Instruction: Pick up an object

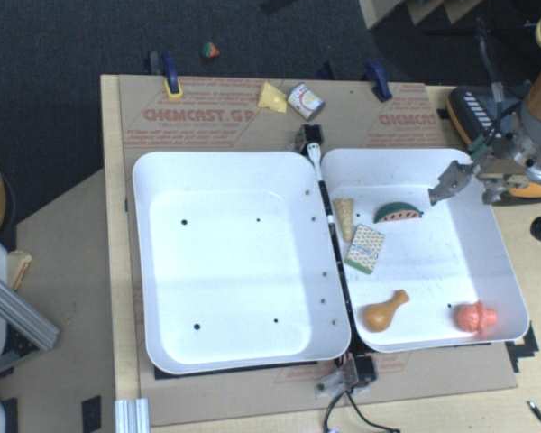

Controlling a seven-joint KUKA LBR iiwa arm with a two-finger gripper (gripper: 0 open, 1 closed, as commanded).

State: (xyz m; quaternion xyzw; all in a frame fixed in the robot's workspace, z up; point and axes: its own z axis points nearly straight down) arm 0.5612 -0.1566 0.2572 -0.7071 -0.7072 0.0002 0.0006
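The bench holds two white bins side by side. The right bin (pixel 487 242) is the one with toys in it, so every place here is told from that bin.

The gripper (pixel 451 186) hangs over the top right part of the right bin, close to its back wall. The arm (pixel 532 133) comes in over the bin's right edge. Two grey fingers (pixel 444 190) point down and to the left. There is a small gap between them, so the claw looks a little bit open. Nothing sits between the fingers. The claw holds nothing.

Inside the right bin, a watermelon slice (pixel 398 213) lies near the middle top, just left of the claw and not touching it. A pale cone (pixel 343 217) lies by the bin's left wall. Just below the cone, a small checked box (pixel 365 247) lies tilted. A toy drumstick (pixel 385 311) lies near the bin's front edge, toward the left. A pink toy (pixel 474 317) sits in the bin's front right corner.

The left bin (pixel 162 242) touches the right bin's left side.

Behind the right bin, on the brown board (pixel 207 115), lie a yellow piece (pixel 272 98) and a small white box (pixel 306 101). They sit off to the back left of the bin. A blue clamp (pixel 376 80) grips the board behind the bin's back wall.
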